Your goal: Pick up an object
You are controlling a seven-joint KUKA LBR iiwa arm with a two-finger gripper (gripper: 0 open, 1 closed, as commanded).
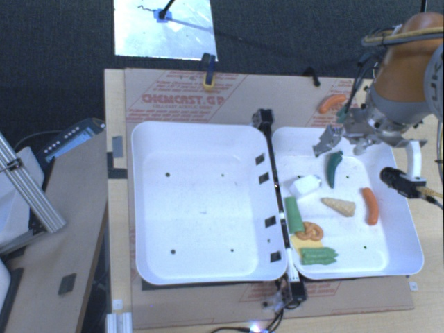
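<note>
My gripper (343, 145) hangs over the back of the right bin (399, 252), its two grey fingers spread apart and open. Just below and between them lies a dark green pepper (334, 168) on the bin floor; I see no finger closed on it. Further forward in the same bin are a white block (305, 184), a tan wedge (338, 205), an orange sausage shape (371, 205), a light green stick (294, 214), an orange ring on a yellow piece (310, 232) and a green bean bundle (319, 256).
The left bin (201, 200) adjoins the right one along a black clipped divider (272, 186). An orange item (331, 103) lies on the board behind the right bin. A black fitting (399, 179) sits at that bin's right rim.
</note>
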